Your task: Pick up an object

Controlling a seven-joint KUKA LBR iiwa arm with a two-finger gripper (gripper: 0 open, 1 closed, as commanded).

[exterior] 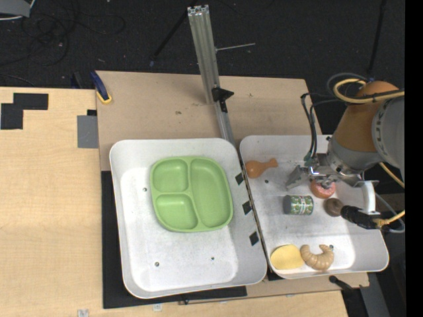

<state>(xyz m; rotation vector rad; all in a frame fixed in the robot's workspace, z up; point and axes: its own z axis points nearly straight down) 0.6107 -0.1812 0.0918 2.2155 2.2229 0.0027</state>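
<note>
My gripper (pixel 309 177) hangs over the right bin (pixel 350 256), near its middle, with its metal fingers (pixel 293 176) spread open and nothing between them. A pink-red round object (pixel 323 189) lies just below and right of the gripper, partly under it. A green can (pixel 299 205) lies on its side just in front of the gripper. An orange pear-shaped object (pixel 260 168) rests to the left by the bin's wall. A brown lump (pixel 333 207) sits right of the can.
At the right bin's front lie a yellow round piece (pixel 285 257) and a tan curled object (pixel 318 256). The left bin (pixel 198 263) holds a green divided plate (pixel 192 193). A metal post (pixel 205 58) stands behind the bins.
</note>
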